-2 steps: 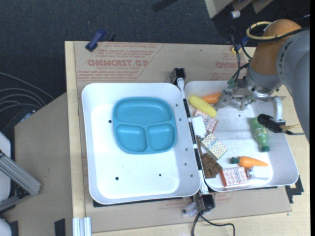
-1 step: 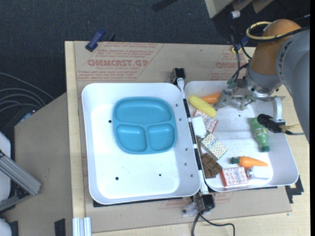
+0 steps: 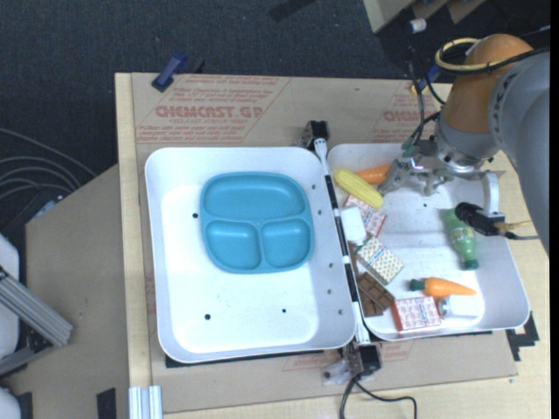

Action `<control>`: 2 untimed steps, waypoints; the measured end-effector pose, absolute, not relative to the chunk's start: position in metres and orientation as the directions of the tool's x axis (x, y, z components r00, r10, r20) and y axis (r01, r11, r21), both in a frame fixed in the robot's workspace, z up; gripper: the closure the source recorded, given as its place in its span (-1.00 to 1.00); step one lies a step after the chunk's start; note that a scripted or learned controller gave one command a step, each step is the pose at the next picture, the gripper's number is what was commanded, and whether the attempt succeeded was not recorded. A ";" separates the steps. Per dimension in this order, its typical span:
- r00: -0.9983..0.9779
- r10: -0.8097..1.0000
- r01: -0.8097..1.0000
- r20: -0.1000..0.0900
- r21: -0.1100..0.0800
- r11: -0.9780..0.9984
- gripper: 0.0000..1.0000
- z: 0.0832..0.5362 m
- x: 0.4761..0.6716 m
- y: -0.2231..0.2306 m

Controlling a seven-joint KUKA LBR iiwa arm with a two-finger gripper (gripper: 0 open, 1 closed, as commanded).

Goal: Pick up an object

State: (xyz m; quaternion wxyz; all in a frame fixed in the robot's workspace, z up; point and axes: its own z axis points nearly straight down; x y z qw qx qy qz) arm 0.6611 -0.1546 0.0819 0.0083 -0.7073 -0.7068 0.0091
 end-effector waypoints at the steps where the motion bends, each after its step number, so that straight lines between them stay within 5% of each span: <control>1: 0.001 1.000 1.000 -0.001 -0.025 -0.001 -1.00 0.082 0.661 -0.154; 2: 0.001 1.000 1.000 -0.001 -0.025 -0.001 -1.00 0.082 0.661 -0.153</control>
